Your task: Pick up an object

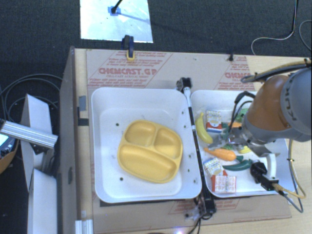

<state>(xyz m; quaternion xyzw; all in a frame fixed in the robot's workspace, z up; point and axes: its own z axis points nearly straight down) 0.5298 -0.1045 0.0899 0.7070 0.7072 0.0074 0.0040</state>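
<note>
A: Two bins: the left bin [105, 130] has a yellow divided plate [150, 150], the right bin [282, 150] a heap of small things.

B: Where is the arm [275, 108]?

A: Low over the right bin. The gripper [233, 139] sits just above the carrot [222, 154], with the banana [203, 128] beside it and a green pepper [238, 165] nearer the front.

B: Has it got anything?

A: I cannot tell; the wrist hides the tip, and nothing looks lifted.

B: So it is at the reach-and-grasp step?

A: I'd say so. Next it must close on one item, probably the carrot, then lift straight without dragging neighbours.
</note>
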